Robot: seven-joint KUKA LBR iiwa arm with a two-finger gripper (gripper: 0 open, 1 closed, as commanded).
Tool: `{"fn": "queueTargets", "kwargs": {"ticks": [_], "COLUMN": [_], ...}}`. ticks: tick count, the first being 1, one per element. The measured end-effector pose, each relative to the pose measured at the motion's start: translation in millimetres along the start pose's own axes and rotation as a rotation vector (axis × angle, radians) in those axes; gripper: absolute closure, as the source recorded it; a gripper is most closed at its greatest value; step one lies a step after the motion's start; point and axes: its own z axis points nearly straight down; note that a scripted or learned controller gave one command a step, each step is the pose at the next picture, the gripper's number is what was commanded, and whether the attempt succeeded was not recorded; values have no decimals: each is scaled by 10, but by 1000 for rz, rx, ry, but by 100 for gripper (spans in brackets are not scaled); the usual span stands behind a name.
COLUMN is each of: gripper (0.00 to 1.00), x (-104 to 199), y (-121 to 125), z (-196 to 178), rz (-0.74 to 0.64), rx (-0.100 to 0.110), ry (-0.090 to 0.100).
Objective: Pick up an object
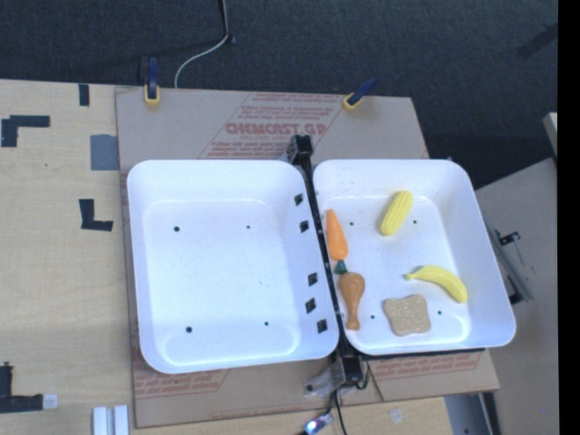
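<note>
Since nothing on my screen tells me whether the pincer is released or clenched, I cannot tell its state, and I cannot place the objects against it either; I can only place them against the bins.

All five candidates for picking lie in the right bin (481,234). A carrot (335,235) lies along that bin's left wall, pointing near to far, with its green end toward me. Just on the near side of it, almost touching, a drumstick (352,297) lies along the same wall. A corn cob (396,213) sits toward the far middle of the bin, tilted, well apart from the carrot. A banana (440,281) rests to the right of centre, curving down toward the near right corner. A slice of bread (407,314) lies flat near the near wall, between the drumstick and the banana, close to both but touching neither.

The left bin (217,261) stands edge to edge with the right one, joined by a dark strip (313,243) along the seam. Both bins rest on a cardboard sheet (263,125), held at its far edge by two clamps, one at the left (150,83) and one at the right (359,91). A white cable (207,51) runs off beyond the far edge. The wooden bench (54,179) to the left carries dark tape marks.
</note>
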Motion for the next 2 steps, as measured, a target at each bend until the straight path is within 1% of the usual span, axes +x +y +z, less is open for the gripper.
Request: {"fn": "queueTargets", "kwargs": {"ticks": [2], "gripper": [100], "x": [11], "y": [11], "z": [-203], "rz": [-1], "rx": [-1], "ry": [-5]}}
